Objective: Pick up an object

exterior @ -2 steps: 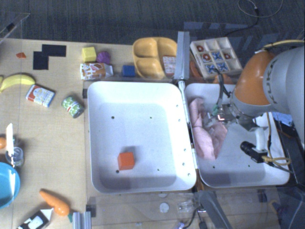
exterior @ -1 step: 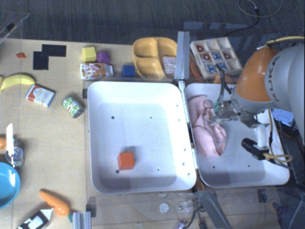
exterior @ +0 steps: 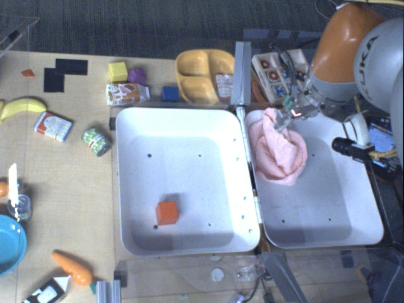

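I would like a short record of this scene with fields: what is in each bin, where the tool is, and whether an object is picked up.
left bin: one orange block, lying near the front
right bin: one pink cloth, bunched at the far left side
tool: at the top edge of the pink cloth, reaching in from the right
tool fingers: cannot tell if open or shut
object picked up: not confirmed; the cloth still rests on the bin floor
outside the bins: banana, carrot, yellow divided dish
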{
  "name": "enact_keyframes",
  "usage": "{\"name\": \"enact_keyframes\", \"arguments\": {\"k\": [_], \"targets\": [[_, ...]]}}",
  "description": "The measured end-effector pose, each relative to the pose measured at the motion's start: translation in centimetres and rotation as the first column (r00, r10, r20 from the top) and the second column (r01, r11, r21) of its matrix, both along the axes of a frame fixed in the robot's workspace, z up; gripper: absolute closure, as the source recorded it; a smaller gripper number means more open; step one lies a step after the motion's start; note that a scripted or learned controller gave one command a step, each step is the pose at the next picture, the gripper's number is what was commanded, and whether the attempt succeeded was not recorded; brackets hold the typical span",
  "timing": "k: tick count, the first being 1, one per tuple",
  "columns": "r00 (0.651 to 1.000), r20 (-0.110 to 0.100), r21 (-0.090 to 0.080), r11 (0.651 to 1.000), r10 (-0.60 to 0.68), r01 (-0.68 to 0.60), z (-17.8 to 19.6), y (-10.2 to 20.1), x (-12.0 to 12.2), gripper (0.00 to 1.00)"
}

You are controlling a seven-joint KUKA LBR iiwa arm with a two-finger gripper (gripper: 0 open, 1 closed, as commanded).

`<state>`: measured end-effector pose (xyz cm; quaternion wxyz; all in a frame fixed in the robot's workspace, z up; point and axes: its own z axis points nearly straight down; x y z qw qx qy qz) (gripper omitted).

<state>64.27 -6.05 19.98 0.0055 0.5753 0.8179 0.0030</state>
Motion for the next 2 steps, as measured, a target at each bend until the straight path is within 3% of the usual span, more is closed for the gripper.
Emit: {"name": "enact_keyframes", "arguments": {"k": [1, 2], "targets": [[0.996, -0.004, 0.001, 0.996, -0.087, 0.087, 0.9, 2.3, 2.7, 1.00], [0.993, -0.005, 0.000, 0.993, -0.120, 0.120, -0.7, -4.4, 2.7, 1.00]]}}
